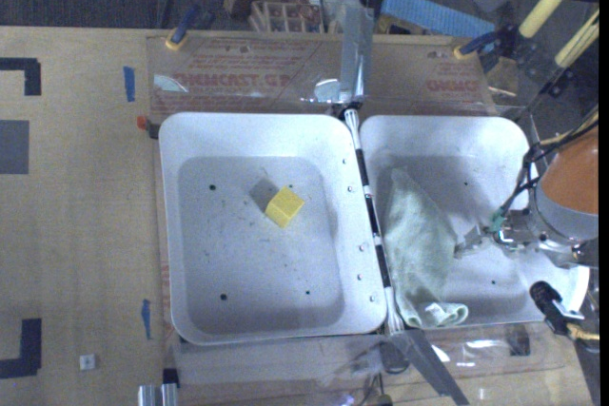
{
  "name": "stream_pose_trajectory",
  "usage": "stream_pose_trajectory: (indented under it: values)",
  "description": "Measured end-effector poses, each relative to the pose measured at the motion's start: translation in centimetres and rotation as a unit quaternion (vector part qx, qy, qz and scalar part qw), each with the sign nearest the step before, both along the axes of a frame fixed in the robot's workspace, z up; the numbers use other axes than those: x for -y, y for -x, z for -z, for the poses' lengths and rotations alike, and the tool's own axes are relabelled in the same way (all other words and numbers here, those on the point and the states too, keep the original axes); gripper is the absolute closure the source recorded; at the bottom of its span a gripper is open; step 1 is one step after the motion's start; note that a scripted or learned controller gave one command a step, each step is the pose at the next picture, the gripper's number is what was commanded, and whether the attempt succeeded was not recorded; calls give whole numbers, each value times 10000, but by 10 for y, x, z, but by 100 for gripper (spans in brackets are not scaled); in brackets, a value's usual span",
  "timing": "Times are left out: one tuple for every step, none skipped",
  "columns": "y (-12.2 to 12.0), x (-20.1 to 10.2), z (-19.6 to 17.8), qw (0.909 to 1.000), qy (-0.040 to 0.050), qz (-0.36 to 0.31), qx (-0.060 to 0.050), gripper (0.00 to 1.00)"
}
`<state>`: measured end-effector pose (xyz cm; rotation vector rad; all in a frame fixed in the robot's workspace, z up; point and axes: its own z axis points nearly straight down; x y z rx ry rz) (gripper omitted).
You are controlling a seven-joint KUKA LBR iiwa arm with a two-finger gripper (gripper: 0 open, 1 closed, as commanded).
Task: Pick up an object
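A grey KUKA arm with an orange band (574,176) reaches in over the right edge of the right-hand bin (447,133), its gripper (481,240) low above the bin floor and pointing toward a crumpled pale green cloth (416,242) that lies along the bin's left wall, from mid-bin down to the near left corner. Whether the pincer is spread or pressed together cannot be told from this angle; nothing is seen pinched in it, and the tip stands just beside the cloth's right edge, with contact unclear.

In the left-hand bin (181,204), a small yellow block (284,206) sits alone near the middle of the floor, slightly toward the far side, well apart from every wall.

By the look of things, the pick is not yet made: both candidates rest on their bin floors and the lift is all still to come. The cloth appears the nearer target.

Room is uneven. The cloth is crowded against the divider between the bins (366,204), so a grasp there has a wall close by, while bare floor lies open to its right, under the arm. The block has free space on all sides, though reaching it means crossing the divider.
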<state>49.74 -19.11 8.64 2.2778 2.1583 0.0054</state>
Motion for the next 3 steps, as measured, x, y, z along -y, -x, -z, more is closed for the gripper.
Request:
stream_pose_trajectory:
  values:
    - [-1,1,-8,10000,0,12,11,100]
    - [-35,-73,-83,9966,-3,824,-48,100]
    - [-14,-77,-58,9977,-10,670,-66,100]
